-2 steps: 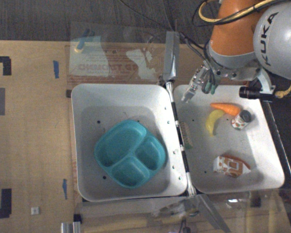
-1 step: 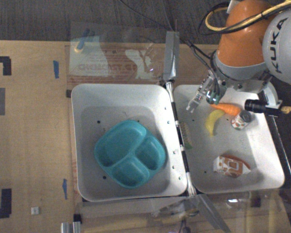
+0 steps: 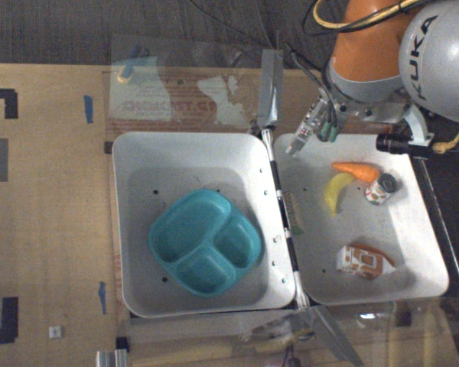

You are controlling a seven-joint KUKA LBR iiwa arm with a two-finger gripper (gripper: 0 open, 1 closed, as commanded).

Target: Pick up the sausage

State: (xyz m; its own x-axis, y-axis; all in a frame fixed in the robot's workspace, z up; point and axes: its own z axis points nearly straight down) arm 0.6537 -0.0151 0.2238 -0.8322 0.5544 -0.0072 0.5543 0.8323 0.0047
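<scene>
The sausage (image 3: pixel 376 253) is a brown curved piece in the near part of the right bin (image 3: pixel 314 243), lying against a small white and brown carton (image 3: pixel 356 261). My gripper (image 3: pixel 312 136) hangs over the far left corner of that bin, well away from the sausage. Its fingers stand apart with nothing between them, so it is open.
An orange carrot (image 3: pixel 355 171), a yellow banana (image 3: pixel 335 193) and a small can (image 3: pixel 379 187) lie in the far part of the right bin. The left bin (image 3: pixel 138 167) holds a teal divided plate (image 3: pixel 204 241). A metal divider (image 3: pixel 279 205) separates the bins.
</scene>
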